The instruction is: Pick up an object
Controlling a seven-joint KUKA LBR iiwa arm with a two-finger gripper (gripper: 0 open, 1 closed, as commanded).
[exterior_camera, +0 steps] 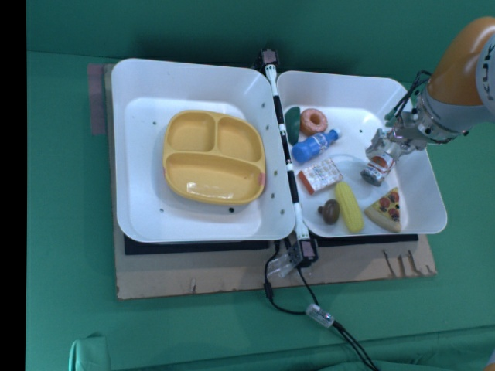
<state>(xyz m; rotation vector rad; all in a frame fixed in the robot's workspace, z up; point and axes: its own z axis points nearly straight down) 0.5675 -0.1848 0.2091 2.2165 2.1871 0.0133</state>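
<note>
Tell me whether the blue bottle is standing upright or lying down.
Lying down. The blue bottle rests on its side on the right bin floor, white cap pointing toward the donut side.

The arm (464, 60) runs off the right edge. The gripper (384, 151) covers the top of a small can (374, 172). A green item (292, 120) lies partly behind the bin divider (281, 134).

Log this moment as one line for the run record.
arm: over right white bin | gripper: just above small can | can: in bin beside pizza slice toy | yellow divided plate: left bin | pick: not confirmed
</note>
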